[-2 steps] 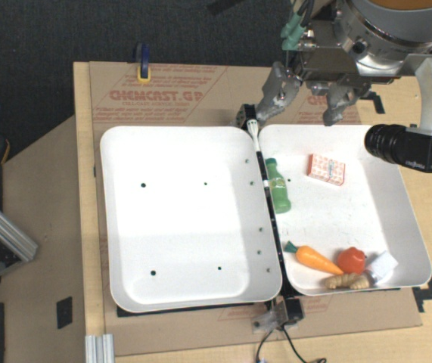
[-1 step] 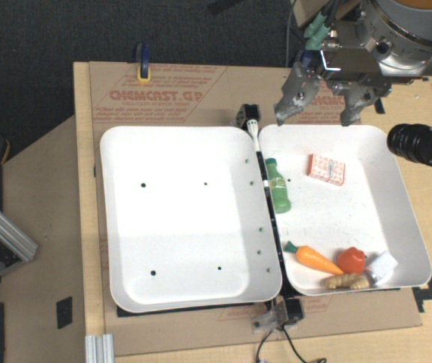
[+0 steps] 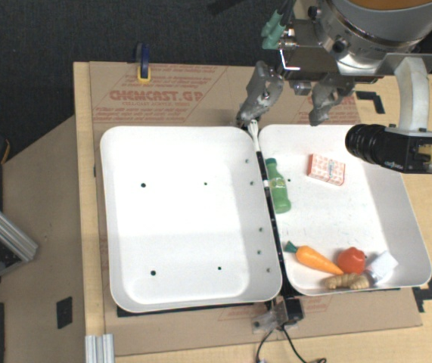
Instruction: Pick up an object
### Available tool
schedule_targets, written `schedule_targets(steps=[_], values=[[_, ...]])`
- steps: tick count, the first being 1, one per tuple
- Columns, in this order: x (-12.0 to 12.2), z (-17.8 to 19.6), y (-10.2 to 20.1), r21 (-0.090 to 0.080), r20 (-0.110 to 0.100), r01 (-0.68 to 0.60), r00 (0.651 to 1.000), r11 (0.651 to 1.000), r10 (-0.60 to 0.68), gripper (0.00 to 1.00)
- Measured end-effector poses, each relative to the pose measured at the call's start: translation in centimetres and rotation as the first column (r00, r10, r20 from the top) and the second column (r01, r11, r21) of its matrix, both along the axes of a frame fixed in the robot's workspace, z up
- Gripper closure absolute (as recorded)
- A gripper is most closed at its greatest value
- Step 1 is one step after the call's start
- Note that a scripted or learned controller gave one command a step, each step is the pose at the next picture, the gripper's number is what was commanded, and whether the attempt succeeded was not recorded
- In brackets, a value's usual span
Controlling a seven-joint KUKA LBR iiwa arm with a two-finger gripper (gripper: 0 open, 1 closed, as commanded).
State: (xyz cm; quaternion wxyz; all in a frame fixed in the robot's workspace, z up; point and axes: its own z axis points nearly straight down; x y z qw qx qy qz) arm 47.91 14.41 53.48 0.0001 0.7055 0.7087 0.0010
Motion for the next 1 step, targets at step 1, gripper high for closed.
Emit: schedule_targets(steps=[1], values=[[0.02, 0.07, -2.56, -0.002, -0.002, 0.007, 1.0, 1.0, -0.007, 0.0]])
